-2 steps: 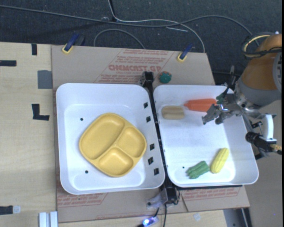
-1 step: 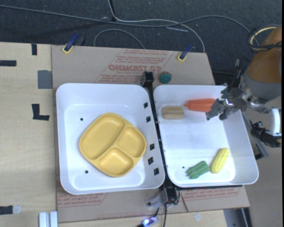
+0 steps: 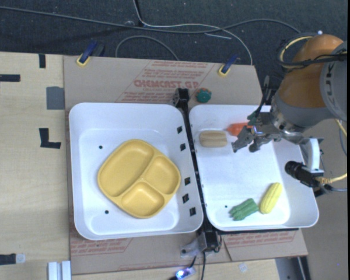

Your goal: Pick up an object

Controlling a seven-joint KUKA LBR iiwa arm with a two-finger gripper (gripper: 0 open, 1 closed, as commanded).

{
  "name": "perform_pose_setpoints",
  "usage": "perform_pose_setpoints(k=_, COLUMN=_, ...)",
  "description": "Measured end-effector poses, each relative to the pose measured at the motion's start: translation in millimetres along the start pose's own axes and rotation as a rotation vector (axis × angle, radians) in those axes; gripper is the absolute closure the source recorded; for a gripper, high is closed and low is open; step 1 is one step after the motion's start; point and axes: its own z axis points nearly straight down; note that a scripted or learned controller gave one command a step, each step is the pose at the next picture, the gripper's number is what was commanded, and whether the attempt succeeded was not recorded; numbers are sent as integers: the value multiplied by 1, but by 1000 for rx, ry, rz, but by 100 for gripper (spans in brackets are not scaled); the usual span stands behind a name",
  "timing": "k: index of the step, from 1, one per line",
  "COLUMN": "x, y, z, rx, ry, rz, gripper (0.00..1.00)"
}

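In the right bin [image 3: 221, 174] lie a tan bread-like piece [image 3: 213, 139], an orange piece [image 3: 239, 129], a green vegetable toy [image 3: 244, 209] and a yellow corn cob [image 3: 270, 198]. My gripper [image 3: 247, 142] hangs over the upper part of that bin, just right of the tan piece and beside the orange piece, which it partly covers. Its dark fingers [image 3: 238, 144] point left and down, spread apart, with nothing between them.
The left bin [image 3: 87, 127] holds a yellow divided plate [image 3: 139, 178]. A small teal object [image 3: 204, 95] sits on the cardboard behind the bins. Black clips [image 3: 181, 98] join the bins along the middle. Cables cross the dark floor at the back.
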Motion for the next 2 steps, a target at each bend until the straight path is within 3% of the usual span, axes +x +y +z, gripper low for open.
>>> perform_pose_setpoints(k=2, x=99, y=2, z=13, rx=1, ry=0, rz=0, gripper=100)
